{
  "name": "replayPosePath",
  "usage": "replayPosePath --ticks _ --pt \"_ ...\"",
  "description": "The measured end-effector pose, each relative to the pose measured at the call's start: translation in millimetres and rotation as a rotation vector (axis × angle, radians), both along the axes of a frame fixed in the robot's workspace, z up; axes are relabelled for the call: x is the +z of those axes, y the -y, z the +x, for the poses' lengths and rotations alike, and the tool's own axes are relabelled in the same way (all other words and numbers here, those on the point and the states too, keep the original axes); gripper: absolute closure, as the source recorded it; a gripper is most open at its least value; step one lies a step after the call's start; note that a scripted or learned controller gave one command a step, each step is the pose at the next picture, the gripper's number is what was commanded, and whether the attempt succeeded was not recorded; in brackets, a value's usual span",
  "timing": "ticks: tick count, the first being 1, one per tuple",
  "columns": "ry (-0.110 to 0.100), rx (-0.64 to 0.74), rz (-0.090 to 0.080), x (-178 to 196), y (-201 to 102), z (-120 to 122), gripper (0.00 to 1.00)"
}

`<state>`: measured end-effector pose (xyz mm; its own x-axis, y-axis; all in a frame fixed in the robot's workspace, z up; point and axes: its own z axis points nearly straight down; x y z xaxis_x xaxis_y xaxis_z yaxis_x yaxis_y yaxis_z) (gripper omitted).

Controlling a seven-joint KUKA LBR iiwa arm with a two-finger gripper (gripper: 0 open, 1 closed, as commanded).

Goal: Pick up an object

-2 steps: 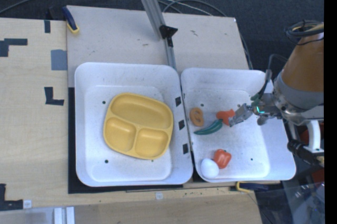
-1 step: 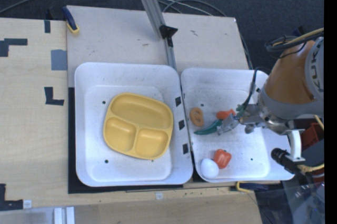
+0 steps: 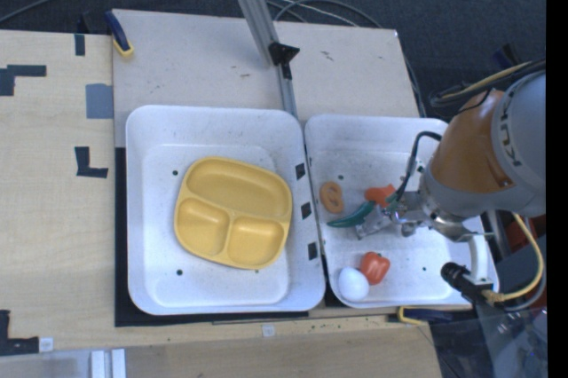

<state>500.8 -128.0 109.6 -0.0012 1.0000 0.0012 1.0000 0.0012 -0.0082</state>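
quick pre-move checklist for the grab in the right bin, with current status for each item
1. Gripper is over the right bin: ok.
2. Something lies within reach: ok, the green piece lies right at the gripper, an orange-red piece just beyond.
3. Something is between the fingers: cannot tell.
4. Neighbours clear of the gripper: ok, the tan piece, red pepper and white egg lie apart from it.
5. Yellow tray out of the way: ok, it sits in the left bin.
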Motion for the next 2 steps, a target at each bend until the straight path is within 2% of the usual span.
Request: replayPosePath --ticks 1,2 --pt "0.007 0.000 -0.002 -20.3 0.0 0.0 0.00" --pt "0.006 0.001 -0.001 -10.2 -0.7 0.0 1.00"
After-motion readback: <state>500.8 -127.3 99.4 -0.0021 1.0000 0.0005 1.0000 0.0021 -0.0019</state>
